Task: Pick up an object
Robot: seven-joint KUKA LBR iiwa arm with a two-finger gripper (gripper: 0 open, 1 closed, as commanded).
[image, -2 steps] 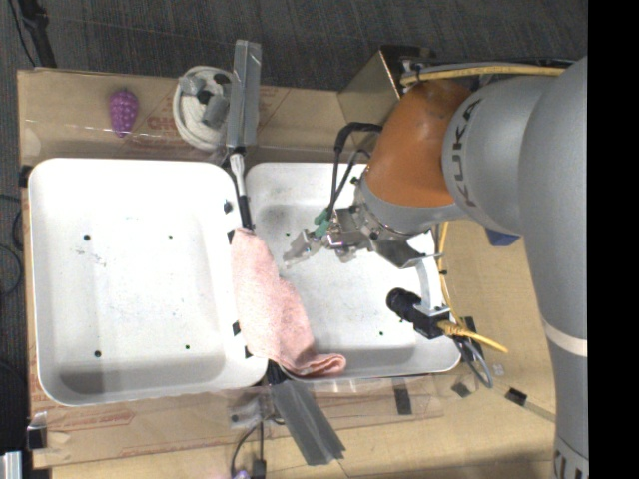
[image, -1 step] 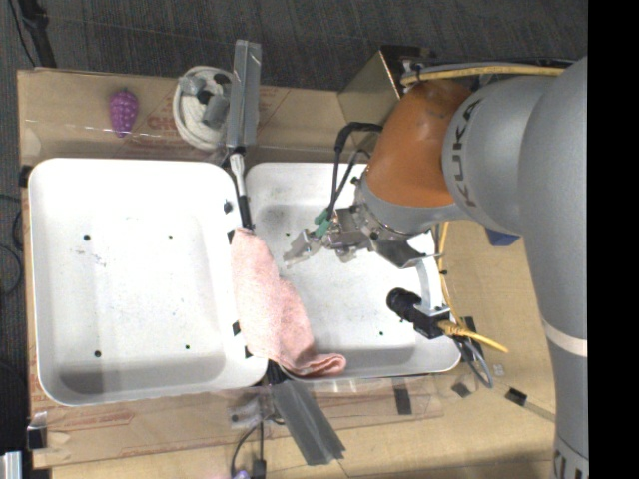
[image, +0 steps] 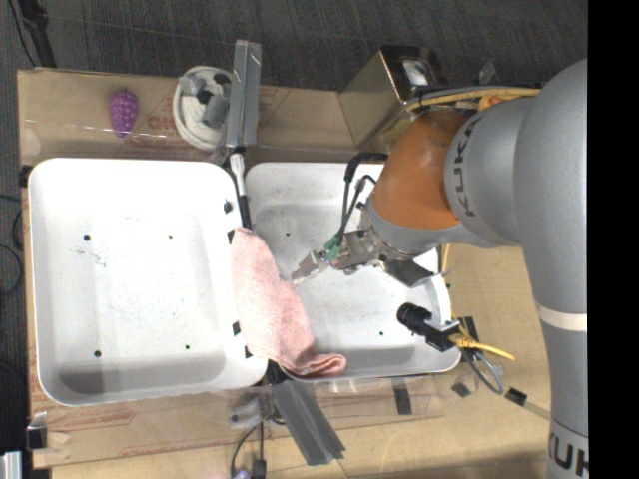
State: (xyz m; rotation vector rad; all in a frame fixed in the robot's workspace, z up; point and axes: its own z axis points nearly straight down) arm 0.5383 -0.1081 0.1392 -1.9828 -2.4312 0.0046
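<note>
Gripper [image: 312, 263] low in right bin [image: 399, 362], beside pink cloth [image: 268, 302] draped over the divider – grip state unreadable (too small). Best approach, I'd judge: pinch a raised fold – lift straight.

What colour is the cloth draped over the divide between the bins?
Pale pink cloth, seen best in the camera view.

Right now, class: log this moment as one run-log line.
arm: over right bin | gripper: beside pink cloth | grasp: unclear
</note>
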